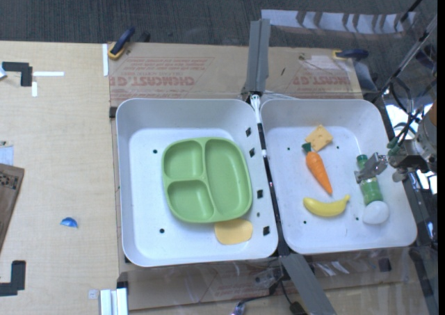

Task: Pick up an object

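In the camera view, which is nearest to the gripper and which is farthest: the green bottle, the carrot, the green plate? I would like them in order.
Measured from the gripper, at the right bin's right side:
1. Green bottle, just below the gripper in the view.
2. Carrot, middle of the right bin.
3. Green plate, in the left bin.

A robotics lab: taped cardboard (208,74) under white bins (132,188), clamps (122,41), toy food (318,170)

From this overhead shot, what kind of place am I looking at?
Most likely a robotics lab bench set up for pick-up trials. Two shallow white bins sit side by side; one bears a green divided plate, the other toy food such as a carrot and a banana. A claw reaches in from the right.
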Available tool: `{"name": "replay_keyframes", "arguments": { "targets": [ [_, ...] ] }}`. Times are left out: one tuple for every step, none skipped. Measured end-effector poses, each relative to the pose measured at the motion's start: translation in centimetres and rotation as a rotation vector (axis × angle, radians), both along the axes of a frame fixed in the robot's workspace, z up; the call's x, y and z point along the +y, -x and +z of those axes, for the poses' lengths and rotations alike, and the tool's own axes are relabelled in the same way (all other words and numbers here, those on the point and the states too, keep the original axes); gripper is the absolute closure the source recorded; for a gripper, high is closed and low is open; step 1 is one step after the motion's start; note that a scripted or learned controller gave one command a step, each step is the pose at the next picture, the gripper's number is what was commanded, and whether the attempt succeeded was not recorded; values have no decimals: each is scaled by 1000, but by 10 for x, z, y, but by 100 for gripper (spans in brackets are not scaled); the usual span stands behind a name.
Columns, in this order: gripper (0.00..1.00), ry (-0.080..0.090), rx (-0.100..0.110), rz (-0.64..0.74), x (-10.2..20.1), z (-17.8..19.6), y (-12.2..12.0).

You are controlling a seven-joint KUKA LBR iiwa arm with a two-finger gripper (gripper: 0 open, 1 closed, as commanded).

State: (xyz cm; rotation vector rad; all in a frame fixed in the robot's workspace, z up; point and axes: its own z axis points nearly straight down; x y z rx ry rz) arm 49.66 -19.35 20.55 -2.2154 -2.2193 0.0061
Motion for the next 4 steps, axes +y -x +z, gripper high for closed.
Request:
{"name": "replay_keyframes", "arguments": {
  "targets": [
    [0, 2, -1, -73, -14, 21, -13],
    [0, 1, -1, -45, 72, -117, -39],
    [100, 2, 3, -49, 70, -110, -39],
    [100, 4, -1, -55, 118, -17, -105]
  ]
}}
